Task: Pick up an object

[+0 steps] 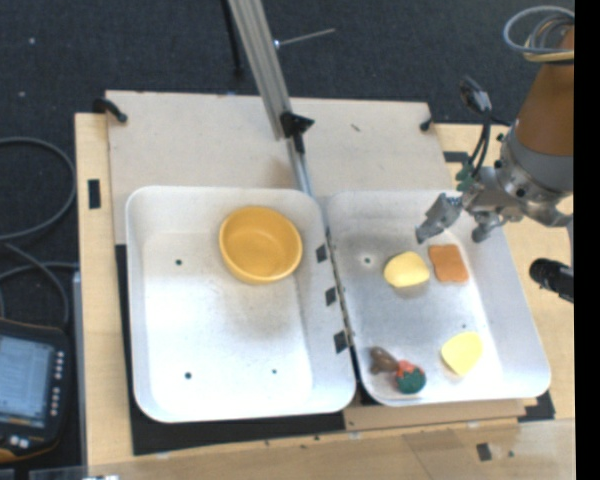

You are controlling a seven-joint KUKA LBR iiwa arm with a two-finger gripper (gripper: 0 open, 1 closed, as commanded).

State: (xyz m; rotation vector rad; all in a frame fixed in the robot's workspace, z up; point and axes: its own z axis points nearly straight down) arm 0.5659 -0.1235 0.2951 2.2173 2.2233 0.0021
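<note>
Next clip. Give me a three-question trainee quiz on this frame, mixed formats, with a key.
1. True or false: the yellow bowl sits in the left bin.
2. Multiple choice: which thing lies nearest the gripper? A) the orange block B) the small toy at the near edge C) the yellow bowl.
3. Fill in: the right bin holds ___ loose things, counting the two pale yellow pieces.

Key: 1 true. 2 A. 3 four.
</note>
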